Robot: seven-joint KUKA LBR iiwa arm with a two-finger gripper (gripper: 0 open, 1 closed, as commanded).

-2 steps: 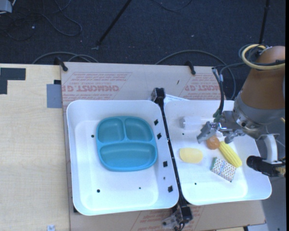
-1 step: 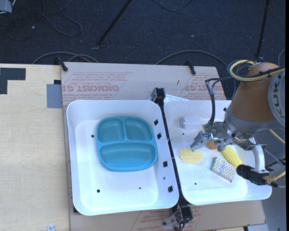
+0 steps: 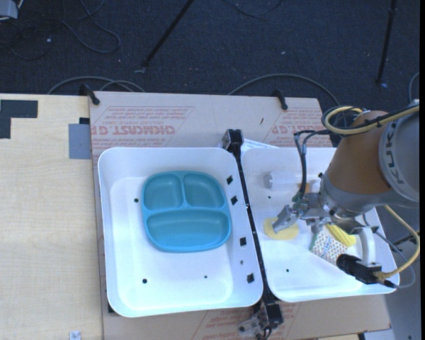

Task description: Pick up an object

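In the right bin [image 3: 297,289] a flat yellow piece [image 3: 284,231] lies near the divider. My gripper [image 3: 289,218] hangs low right over its upper edge, reaching in from the right; whether it touches the piece is unclear. Just right of that, partly under the wrist, lies a white object with small coloured dots [image 3: 326,246], and a yellow item [image 3: 341,234] rests against it. A small pale, see-through object [image 3: 269,180] sits toward the back of this bin.
The left bin [image 3: 120,275] holds a blue divided plate [image 3: 185,211] in its middle. A black clip rail [image 3: 242,211] runs between the two bins. Cardboard lies under both bins, with a wooden benchtop to the left.
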